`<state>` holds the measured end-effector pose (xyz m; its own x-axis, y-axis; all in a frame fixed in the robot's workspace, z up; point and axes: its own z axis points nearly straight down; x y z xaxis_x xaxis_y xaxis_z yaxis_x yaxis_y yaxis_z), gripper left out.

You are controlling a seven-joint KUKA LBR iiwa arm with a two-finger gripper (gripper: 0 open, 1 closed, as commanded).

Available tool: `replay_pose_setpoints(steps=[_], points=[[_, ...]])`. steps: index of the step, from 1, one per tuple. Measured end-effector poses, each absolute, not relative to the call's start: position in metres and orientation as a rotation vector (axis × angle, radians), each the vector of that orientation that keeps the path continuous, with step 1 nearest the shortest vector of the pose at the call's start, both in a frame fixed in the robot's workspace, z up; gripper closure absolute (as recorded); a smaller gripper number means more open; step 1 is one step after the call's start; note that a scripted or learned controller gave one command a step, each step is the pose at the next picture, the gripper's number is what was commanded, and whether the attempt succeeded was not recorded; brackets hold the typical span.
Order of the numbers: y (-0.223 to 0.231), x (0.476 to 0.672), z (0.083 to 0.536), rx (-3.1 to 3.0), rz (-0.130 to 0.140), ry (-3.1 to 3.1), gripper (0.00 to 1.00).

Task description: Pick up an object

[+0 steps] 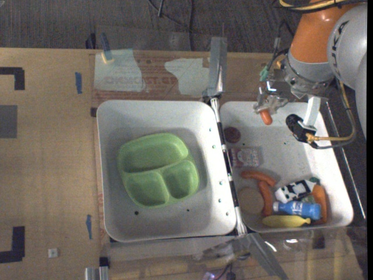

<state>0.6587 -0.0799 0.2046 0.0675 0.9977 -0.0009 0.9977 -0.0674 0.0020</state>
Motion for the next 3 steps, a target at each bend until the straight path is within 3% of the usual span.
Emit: replay_pose_setpoints(steps=[1, 2, 3], points=[[-0.08, 0.659, 0.204, 2.294, 0.001, 2.144, 0.0], [-0.119, 0.667, 0.158, 1.901, 0.0, 2.5, 0.0], [-0.146, 0.667, 0.098, 1.841, 0.017, 2.525, 0.0]])
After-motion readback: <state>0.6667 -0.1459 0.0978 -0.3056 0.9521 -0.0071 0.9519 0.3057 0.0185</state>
